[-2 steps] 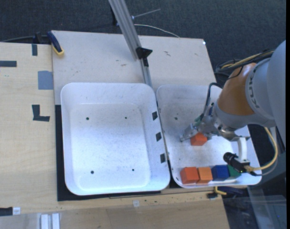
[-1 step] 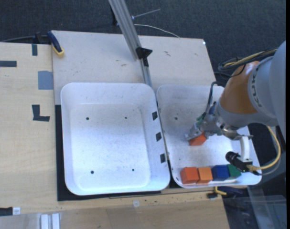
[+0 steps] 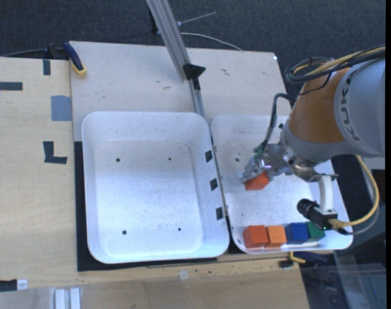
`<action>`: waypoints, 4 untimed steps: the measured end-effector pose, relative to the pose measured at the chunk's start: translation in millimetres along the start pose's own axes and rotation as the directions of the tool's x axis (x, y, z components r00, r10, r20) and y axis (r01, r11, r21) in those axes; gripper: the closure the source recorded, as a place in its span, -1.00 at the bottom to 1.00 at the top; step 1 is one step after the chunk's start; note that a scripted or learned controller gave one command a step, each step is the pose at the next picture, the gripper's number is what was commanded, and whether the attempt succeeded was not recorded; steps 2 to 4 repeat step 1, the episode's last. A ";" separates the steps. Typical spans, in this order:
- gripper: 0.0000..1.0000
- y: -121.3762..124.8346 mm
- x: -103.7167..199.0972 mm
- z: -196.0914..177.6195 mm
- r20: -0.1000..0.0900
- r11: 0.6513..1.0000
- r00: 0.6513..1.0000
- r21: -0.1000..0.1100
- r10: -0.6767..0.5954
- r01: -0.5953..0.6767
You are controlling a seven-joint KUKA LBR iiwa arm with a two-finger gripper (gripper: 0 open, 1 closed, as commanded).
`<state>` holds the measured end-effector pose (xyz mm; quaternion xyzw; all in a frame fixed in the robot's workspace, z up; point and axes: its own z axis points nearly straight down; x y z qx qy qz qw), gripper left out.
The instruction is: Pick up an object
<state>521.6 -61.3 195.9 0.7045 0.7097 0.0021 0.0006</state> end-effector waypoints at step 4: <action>1.00 20.1 90.3 5.1 -0.001 1.000 1.000 0.006 -0.003 0.003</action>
